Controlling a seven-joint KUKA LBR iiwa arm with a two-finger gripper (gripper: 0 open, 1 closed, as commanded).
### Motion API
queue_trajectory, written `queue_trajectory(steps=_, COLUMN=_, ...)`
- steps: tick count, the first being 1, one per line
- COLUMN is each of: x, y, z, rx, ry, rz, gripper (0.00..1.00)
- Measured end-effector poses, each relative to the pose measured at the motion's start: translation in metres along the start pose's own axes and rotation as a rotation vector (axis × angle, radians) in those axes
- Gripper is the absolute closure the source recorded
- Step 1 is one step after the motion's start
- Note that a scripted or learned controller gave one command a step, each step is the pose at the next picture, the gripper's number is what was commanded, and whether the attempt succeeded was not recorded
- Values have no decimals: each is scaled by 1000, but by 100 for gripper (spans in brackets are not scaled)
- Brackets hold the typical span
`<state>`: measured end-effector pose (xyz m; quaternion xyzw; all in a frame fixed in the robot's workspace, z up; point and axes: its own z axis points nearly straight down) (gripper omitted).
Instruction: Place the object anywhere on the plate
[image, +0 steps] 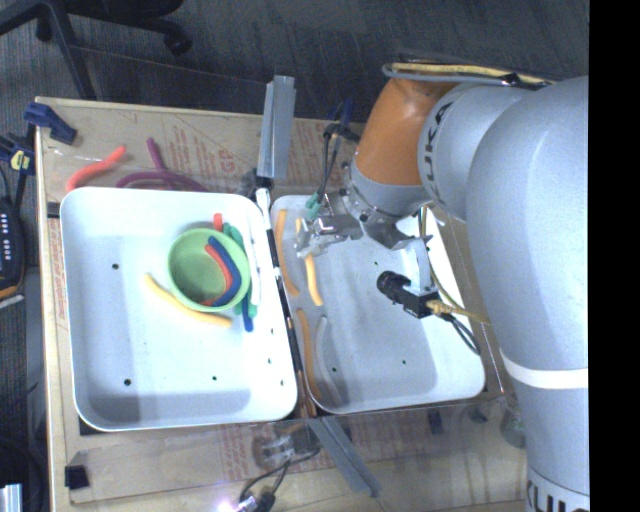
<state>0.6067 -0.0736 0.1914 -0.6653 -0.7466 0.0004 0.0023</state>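
A green plate (207, 268) is seen in the left bin (100, 380), toward that bin's far right corner. Red, blue, green and yellow sticks (222, 262) are laid on and around the plate. The hand (312, 228) is placed over the far left corner of the right bin (400, 385). An orange stick (313, 281) lies just beside it, on the bin floor. Whether the hand is apart or together cannot be told.

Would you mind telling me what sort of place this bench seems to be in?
Most likely a robotics lab or test cell. A large grey arm with an orange band reaches over two shallow white bins, set on a wooden bench with loose cables beside them, and a green plate with coloured sticks lies in the left bin.
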Motion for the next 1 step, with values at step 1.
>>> queue_trajectory(steps=1, x=0, y=0, z=0, rx=0, ry=0, rz=0, gripper=0)
